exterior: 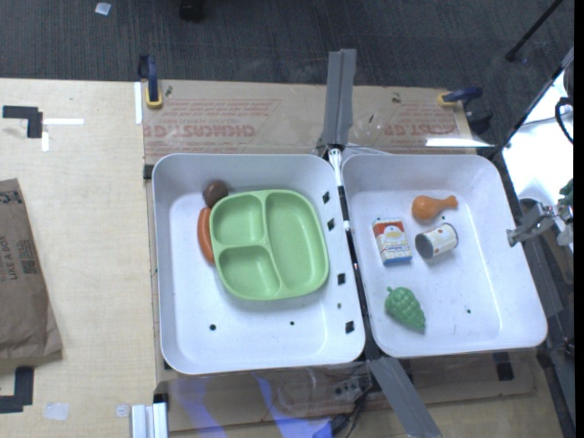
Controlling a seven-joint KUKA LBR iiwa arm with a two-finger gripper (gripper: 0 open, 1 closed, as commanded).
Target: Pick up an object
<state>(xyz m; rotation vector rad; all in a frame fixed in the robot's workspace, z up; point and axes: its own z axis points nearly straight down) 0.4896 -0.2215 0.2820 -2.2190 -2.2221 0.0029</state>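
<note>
1. Objects for picking lie in both bins, all resting on the bin floors and none lifted. The right bin point(484, 272) holds an orange drumstick-shaped toy point(432, 207) at the upper middle, a small carton point(392, 242) and a can point(437, 242) on its side just beside each other below it, and a green knobbly toy point(405, 309) lower down, apart from the rest.
2. The left bin point(255, 331) holds a green divided plate point(270, 243), with a brown ball point(215, 192) and an orange piece point(204, 234) tucked against the plate's left edge.
3. Progress, as I judge it: nothing is picked yet — choosing, approach, grasp and lift all remain. Whether the gripper is released or clenched I cannot tell.
4. Surface: the bins sit on a pale wooden bench point(82, 226), over a cardboard sheet point(237, 121) clamped at the frame's upper edge; a grey strip point(339, 99) runs up between the bins.
5. Room: a brown paper bag point(23, 272) lies at the left edge — dark carpet point(274, 16) spans the top of the frame.
</note>
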